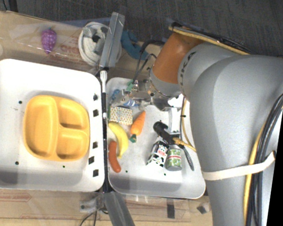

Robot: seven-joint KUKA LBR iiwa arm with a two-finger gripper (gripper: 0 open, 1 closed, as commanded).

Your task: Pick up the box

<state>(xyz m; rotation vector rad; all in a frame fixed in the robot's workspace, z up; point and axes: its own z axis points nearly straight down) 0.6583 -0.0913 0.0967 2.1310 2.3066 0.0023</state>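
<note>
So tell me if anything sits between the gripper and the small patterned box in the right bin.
Nothing visible does. The gripper hangs over the far left corner of the right white bin, just beyond the small patterned box. The orange carrot and yellow banana lie beside the box, not over it.

A glossy yellow plastic tray (57,127) is sitting in a smooth white plastic bin (4,115), beside a matt grey arm (238,98).

Two white bins (4,115), one yellow tray (57,127), one banana (120,137), one carrot (137,124).
</note>
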